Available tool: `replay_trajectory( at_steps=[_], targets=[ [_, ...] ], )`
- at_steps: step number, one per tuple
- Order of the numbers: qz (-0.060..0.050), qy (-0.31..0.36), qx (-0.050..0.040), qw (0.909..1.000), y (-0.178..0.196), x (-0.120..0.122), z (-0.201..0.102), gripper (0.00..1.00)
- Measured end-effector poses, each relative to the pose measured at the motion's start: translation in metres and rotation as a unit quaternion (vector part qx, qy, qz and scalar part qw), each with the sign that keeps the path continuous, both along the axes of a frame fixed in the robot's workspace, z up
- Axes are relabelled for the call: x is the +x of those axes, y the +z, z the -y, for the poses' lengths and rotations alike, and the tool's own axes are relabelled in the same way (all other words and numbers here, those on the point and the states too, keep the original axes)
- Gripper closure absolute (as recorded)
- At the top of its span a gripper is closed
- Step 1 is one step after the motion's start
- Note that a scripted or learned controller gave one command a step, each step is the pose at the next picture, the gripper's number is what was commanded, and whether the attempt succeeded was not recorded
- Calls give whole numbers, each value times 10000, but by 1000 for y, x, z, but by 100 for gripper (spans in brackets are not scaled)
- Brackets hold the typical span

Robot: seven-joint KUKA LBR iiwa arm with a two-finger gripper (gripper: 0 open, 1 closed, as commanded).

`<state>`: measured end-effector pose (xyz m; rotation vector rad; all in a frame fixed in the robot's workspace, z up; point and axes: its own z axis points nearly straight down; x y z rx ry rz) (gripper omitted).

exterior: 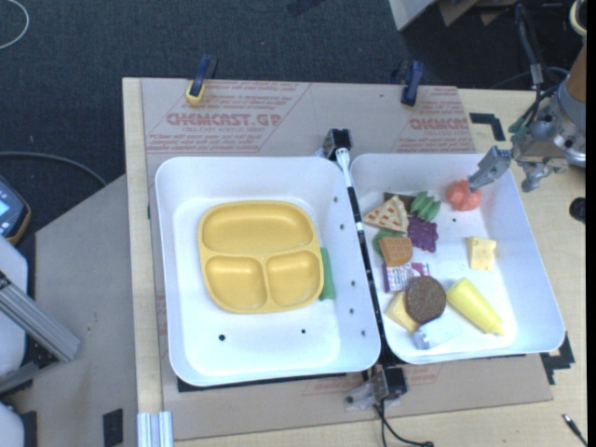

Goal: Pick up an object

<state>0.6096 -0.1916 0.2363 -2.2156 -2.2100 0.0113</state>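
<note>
My gripper (510,173) hangs over the far right corner of the right bin (521,222), open, with nothing between its fingers. Its left finger (488,168) is just above and to the right of a small red-orange fruit (460,195). Further left in the bin lie a pizza slice (386,215), a green piece (426,204), purple grapes (424,235) and an orange biscuit (396,250). Toward the front lie a brown round cookie (426,298), a yellow cone-shaped piece (475,305) and a small cheese cube (481,252).
The left bin (186,324) holds a yellow divided plate (261,254) with a green strip (326,273) at its right edge. A black clamp (337,142) sits at the far end of the seam between the bins. Cables and arm parts crowd the right edge.
</note>
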Motion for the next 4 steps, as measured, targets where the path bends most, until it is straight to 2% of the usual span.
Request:
replay_trajectory(
  at_steps=[1, 2, 3, 4],
  targets=[
    [63, 15, -15, 10000, 7, 3, 0, 0],
    [34, 14, -7, 10000, -50, 11, 3, 0],
    [26, 11, -4, 10000, -115, 8, 4, 0],
    [62, 10, -14, 10000, -152, 8, 3, 0]
  ],
)
